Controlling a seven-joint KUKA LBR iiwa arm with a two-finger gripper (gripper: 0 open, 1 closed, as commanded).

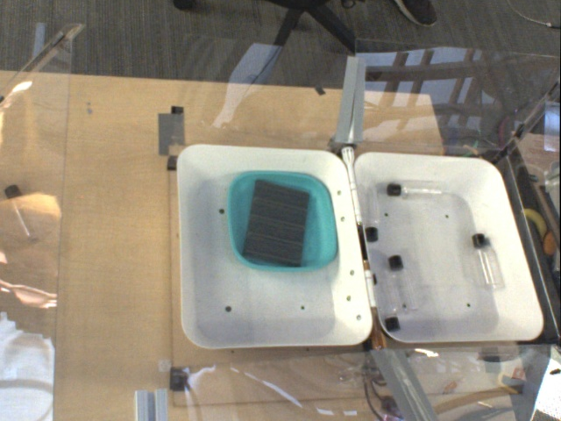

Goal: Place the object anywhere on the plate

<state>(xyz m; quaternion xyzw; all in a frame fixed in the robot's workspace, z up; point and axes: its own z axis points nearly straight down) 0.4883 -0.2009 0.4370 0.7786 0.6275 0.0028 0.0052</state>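
A teal square plate (326,226) rests in the left white bin (263,314), toward its upper middle. A dark grey ribbed rectangular block (278,223) lies flat on the plate, filling most of its centre and turned slightly clockwise.
The right white bin (517,314) holds two clear tubes with black caps, one near the top (416,189) and one at the right (486,260), plus small black pieces along its left side. A metal divider post (351,103) stands between the bins at the back.
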